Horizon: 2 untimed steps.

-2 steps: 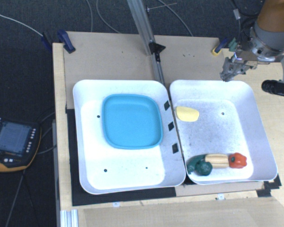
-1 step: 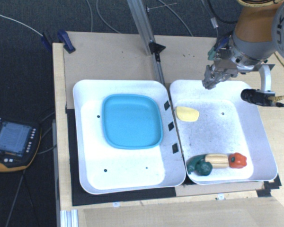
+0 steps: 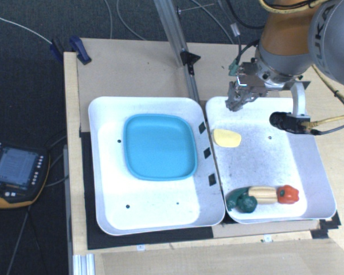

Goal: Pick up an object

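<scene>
My gripper (image 3: pixel 236 103) hangs over the far left corner of the right bin (image 3: pixel 309 171), under the grey and orange arm. A pale yellow flat object (image 3: pixel 227 138) lies on the bin floor just below and slightly left of the gripper, apart from it. At the bin's near edge lie a dark green rounded object (image 3: pixel 242 201), a tan cylinder (image 3: pixel 263 195) and a red tomato-like object (image 3: pixel 287 194), side by side. Nothing shows between the gripper's fingers.
The left bin (image 3: pixel 103 171) holds a square blue plate (image 3: pixel 160 146). A metal pole (image 3: pixel 175 33) slants up from between the bins. A black camera part (image 3: pixel 286 122) sticks out over the right bin. A handheld pendant (image 3: pixel 14 173) lies at the far left.
</scene>
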{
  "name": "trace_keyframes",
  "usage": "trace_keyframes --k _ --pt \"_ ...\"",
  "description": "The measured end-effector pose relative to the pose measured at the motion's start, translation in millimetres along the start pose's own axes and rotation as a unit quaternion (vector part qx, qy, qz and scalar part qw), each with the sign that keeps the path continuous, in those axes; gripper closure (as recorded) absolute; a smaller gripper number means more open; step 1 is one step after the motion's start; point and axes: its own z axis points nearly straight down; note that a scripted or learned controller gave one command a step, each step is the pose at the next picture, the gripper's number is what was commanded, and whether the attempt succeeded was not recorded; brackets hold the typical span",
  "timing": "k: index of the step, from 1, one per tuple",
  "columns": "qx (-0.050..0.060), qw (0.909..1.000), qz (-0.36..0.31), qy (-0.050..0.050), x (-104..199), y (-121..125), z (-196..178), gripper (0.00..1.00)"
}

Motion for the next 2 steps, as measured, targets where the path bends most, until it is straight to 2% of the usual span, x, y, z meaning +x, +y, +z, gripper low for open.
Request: trace_keyframes --k 2 --pt "0.001 1.0000 0.000 0.000 102 -10 22 1.00"
